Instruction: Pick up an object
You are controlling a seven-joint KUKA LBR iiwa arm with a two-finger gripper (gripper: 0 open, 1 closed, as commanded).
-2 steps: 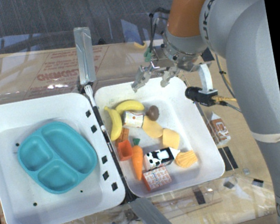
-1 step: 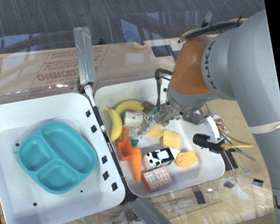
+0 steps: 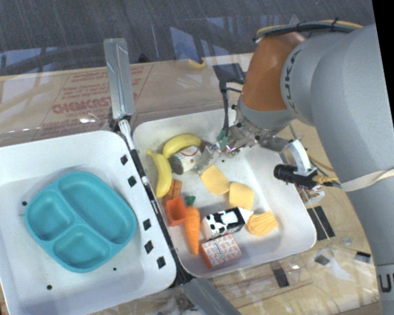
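grey and bulky, the arm (image 3: 356, 162) fills the right side of the view, its orange band (image 3: 267, 76) sitting above the wrist. it reaches over the right bin (image 3: 300, 229), and the gripper (image 3: 215, 151) hangs low near that bin's far edge, close beside the bananas. whether its fingers are open or shut cannot be told; nothing is seen held between them.

inside the right bin, two yellow bananas (image 3: 161, 170) lie against the left wall toward the far corner, one curved along the far edge. two pale yellow blocks (image 3: 216, 180) sit near the middle, one just beside the other. an orange carrot (image 3: 193, 227) lies near the left wall, with a small orange-red piece (image 3: 175, 208) just above it. a black-and-white cow-patterned carton (image 3: 225, 221) rests near the middle, a red patterned box (image 3: 221, 250) by the near edge, and an orange ridged piece (image 3: 262, 224) toward the right wall.

the left bin (image 3: 11, 299) carries a teal divided plate (image 3: 80, 220) with three compartments, lying about its middle.
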